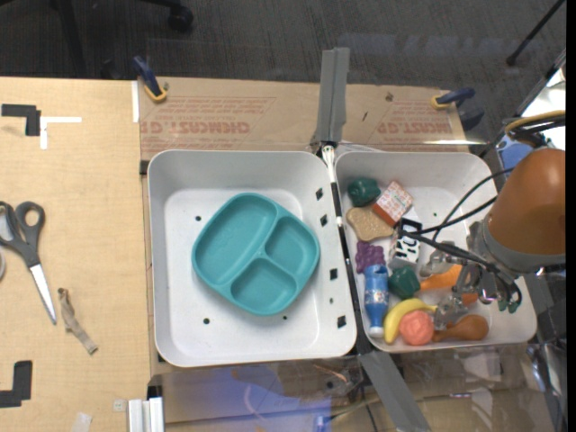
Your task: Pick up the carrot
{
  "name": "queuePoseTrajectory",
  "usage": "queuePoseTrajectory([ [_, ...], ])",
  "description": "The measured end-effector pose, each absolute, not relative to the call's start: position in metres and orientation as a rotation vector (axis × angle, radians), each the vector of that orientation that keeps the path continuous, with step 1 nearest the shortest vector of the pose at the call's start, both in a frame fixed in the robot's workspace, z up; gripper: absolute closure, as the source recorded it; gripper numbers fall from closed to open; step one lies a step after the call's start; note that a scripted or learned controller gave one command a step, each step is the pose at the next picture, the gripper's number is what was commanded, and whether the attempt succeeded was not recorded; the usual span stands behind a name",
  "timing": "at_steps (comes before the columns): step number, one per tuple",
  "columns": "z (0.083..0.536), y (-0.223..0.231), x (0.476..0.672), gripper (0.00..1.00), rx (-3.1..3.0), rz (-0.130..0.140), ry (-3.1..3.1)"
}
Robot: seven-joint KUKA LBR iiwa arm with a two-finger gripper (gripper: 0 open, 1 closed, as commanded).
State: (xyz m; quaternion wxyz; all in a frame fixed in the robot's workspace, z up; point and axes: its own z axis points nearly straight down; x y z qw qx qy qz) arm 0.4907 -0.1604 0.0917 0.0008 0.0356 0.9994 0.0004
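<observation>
- Two white bins sit side by side on my bench: the left bin [162, 268] holds one teal divided plate [257, 254], and the right bin [486, 165] holds all the toy food.
- One carrot [443, 278], as I read it: an orange sliver lying just left of the gripper [468, 293], partly hidden behind the wrist cabling.
- I judge the pick as not done. The gripper is low over the right bin's lower right corner, close to the carrot, but I see nothing lifted.
- Whether the fingers are spread or closed I cannot tell; the arm's orange band [535, 201] and the cables cover them, so I claim no hold.
- What is left, by my reckoning: close on the carrot and raise it out of the clutter.
- My count of the clutter, one each:
  - banana [402, 317]
  - pink round fruit [417, 329]
  - brown drumstick [465, 328]
  - blue bottle [376, 290]
  - purple piece [369, 256]
  - bread slice [368, 223]
  - red-and-white box [393, 202]
  - dark green piece [364, 190] at the top, and another [404, 283] mid-bin
- One pair of scissors [25, 250] lies outside, far left.
</observation>
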Motion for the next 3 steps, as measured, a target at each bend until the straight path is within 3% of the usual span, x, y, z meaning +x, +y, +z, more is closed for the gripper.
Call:
queuePoseTrajectory([
  [1, 0.092, -0.178, 0.506, 0.00, 0.085, 0.000, 3.137],
  [2, 0.101, -0.177, 0.508, 1.00, 0.078, -0.001, 3.135],
  [3, 0.191, -0.147, 0.479, 1.00, -0.680, 0.001, 3.063],
])
